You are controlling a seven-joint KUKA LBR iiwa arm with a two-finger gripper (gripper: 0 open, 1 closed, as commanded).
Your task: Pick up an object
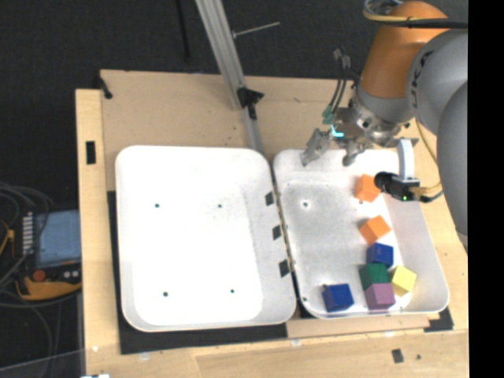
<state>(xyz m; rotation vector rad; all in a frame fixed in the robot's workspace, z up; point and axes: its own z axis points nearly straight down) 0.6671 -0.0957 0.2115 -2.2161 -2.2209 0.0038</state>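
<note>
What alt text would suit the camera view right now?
The gripper hangs open over the far rim of the right bin, holding nothing. That bin holds seven small blocks along its right side and near edge; the left bin sits beside it.

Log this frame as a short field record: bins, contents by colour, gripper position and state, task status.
left bin: white, no blocks seen in it
right bin: white, holds seven blocks
blocks: two orange, two blue, green, yellow, purple
block layout: most clustered along the bin's right side and near corner
gripper: over the far edge of the right bin, fingers spread, nothing between them
task status: no object picked up yet
</note>
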